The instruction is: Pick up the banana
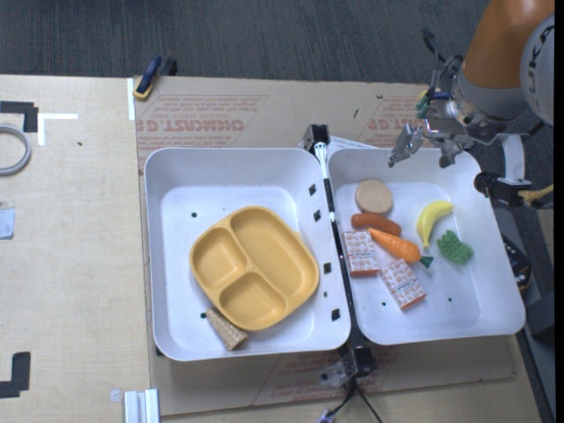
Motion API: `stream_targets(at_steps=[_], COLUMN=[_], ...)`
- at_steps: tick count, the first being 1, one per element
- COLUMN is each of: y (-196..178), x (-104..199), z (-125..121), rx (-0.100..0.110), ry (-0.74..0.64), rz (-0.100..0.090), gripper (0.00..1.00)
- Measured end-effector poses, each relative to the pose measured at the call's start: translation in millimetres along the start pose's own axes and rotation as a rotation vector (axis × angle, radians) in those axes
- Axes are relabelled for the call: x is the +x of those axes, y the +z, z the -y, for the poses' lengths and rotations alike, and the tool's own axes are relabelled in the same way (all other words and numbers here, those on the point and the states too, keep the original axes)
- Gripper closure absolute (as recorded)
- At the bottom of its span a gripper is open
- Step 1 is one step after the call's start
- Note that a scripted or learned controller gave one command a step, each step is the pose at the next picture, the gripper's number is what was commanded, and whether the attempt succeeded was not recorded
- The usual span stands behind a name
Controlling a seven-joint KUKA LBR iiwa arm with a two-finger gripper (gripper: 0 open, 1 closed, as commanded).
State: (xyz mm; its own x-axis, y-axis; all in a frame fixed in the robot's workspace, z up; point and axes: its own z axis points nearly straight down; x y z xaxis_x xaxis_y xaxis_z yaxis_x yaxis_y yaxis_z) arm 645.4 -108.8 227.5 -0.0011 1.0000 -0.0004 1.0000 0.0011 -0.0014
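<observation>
Gripper hangs over the right bin's far rim, fingers spread wide, nothing between them. Banana lies in that bin, untouched, well apart from the fingers, beside the green piece and near the carrot. Nothing done yet, I'd say: descent, grasp and lift remain. Arm cut off top right.

- Yellow three-compartment plastic tray sits in the left bin
- Orange toy carrot beside two red-patterned packets
- Round tan patty above
</observation>
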Motion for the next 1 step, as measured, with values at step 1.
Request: stream_targets(at_steps=[1], y=[103.6], x=[-67.3], z=[36.1], rx=[-0.002], ry=[-0.162], rz=[0.0], gripper=[0.0])
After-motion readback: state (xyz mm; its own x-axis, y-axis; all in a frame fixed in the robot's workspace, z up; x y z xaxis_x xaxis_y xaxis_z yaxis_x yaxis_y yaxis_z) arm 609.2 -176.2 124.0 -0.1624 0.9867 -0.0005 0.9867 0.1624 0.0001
